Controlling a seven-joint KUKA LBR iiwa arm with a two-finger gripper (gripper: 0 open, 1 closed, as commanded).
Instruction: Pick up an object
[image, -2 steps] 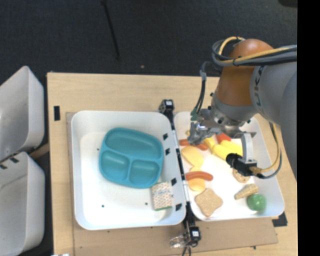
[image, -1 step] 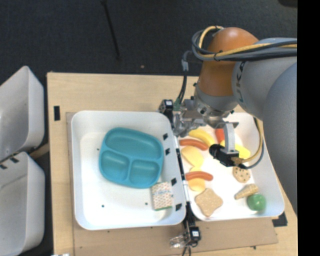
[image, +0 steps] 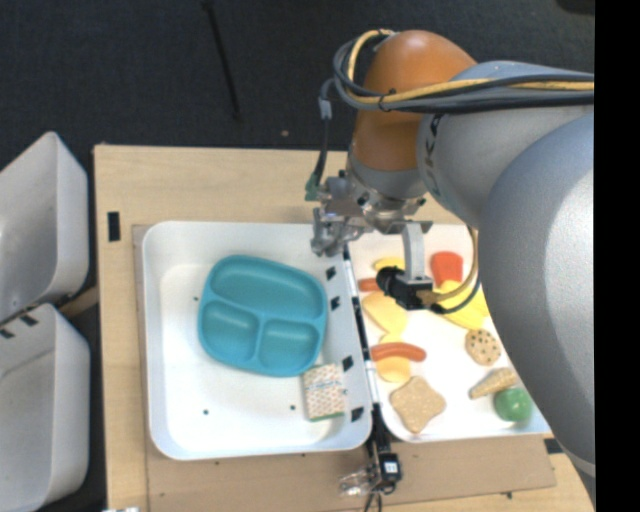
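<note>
Jaws: I can't tell if apart or together; they're up-right of teal plate. Cracker sits just below-right of plate.

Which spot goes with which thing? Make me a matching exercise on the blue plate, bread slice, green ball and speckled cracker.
Things:
1. blue plate
2. bread slice
3. green ball
4. speckled cracker

Places, as the view shows them:
A. right bin, lower right corner
B. middle of the left bin
C. left bin, lower right corner
D. right bin, lower left part

Pairs: 1-B, 2-D, 3-A, 4-C.
</note>
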